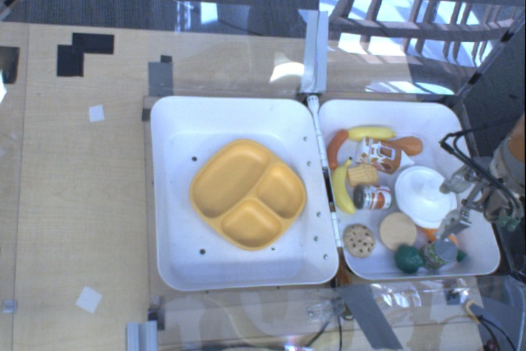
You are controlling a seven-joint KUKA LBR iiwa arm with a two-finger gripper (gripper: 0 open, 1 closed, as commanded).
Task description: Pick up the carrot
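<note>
Near right corner of right-hand shallow white bin: dark green broccoli-like toy beside small grey-and-orange piece. Orange piece possibly the carrot; too small to confirm. Just left: round tan disc and speckled round cookie. Grey metal claw above the bin's right side, over the edge of the white round bowl; opening of claw cannot be told, nothing seen held. Mid-bin: small red-labelled jar, yellow banana. Far end: second yellow banana, reddish sausage, brown drumstick-shaped toy. Left-hand white bin: yellow three-compartment plastic plate, centred. Pale wooden bench beneath both.
</note>
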